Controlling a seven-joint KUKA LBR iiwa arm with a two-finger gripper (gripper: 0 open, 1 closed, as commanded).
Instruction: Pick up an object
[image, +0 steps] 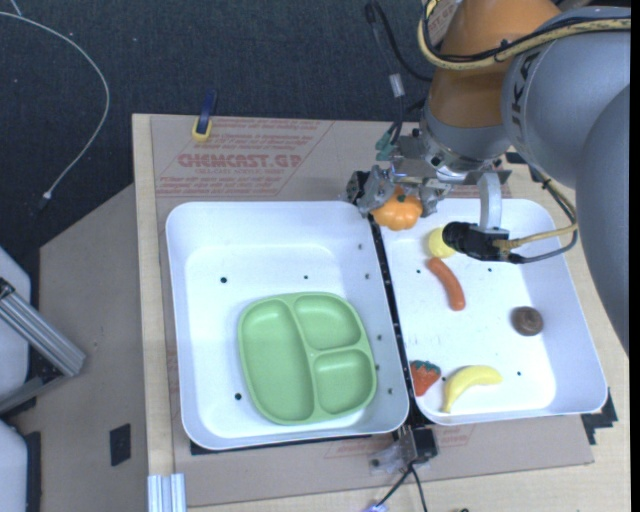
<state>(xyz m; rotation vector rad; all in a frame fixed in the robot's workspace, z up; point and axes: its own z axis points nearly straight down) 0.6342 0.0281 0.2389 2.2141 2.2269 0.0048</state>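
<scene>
Nearest the camera lie 1 strawberry (425, 376) and 1 banana (470, 381) in the right bin (560, 395), and 1 green divided plate (305, 356) in the left bin (200, 300). Further back sit 1 brown ball (527, 320), 1 sausage (447, 283) and 1 yellow piece (438, 242). At the far edge, the gripper (398, 200) seems clamped on 1 orange fruit (397, 214), lifted; the pick looks nearly complete.

The 2 bins (200, 260) are white, and the left one carries a pale green divided plate (305, 356). In the right bin are an orange pepper (398, 213), a reddish-orange sausage (448, 283), a brown round piece (527, 320), a yellow banana (468, 381) and a red strawberry (426, 376). The arm (560, 90) is grey with an orange band, over tan board (250, 160) with red lettering.
</scene>
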